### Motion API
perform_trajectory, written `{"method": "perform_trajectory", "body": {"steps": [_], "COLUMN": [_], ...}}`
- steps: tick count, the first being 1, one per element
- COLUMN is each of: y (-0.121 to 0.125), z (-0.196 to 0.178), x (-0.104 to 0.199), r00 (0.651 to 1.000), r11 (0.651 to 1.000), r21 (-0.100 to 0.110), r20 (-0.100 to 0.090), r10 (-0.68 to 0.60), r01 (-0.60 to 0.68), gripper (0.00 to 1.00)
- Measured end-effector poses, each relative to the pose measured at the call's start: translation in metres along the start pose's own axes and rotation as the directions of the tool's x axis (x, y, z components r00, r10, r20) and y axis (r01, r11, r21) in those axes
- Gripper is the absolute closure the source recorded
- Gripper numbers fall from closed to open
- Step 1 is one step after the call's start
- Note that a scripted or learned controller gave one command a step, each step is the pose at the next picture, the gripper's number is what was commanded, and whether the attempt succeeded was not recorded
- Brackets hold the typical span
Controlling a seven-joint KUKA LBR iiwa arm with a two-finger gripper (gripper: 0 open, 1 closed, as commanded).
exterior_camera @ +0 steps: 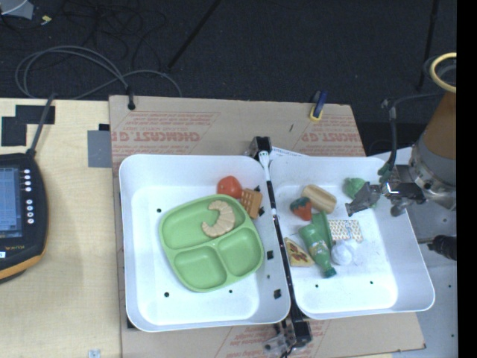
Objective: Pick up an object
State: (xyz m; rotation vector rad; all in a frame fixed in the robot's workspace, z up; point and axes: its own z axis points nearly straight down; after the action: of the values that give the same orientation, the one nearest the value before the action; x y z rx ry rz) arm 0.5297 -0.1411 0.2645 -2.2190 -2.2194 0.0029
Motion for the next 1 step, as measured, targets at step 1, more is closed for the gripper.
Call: {"method": "perform_trajectory", "body": {"steps": [1], "y": [-0.0445], "z": [-0.0049], "x": [0.1011], "r00": [1.000], "r11": [1.000], "r21": [0.002], "r20": [-0.004], "r10": [-0.009], "r01": [0.009], "gripper": [0.00]}}
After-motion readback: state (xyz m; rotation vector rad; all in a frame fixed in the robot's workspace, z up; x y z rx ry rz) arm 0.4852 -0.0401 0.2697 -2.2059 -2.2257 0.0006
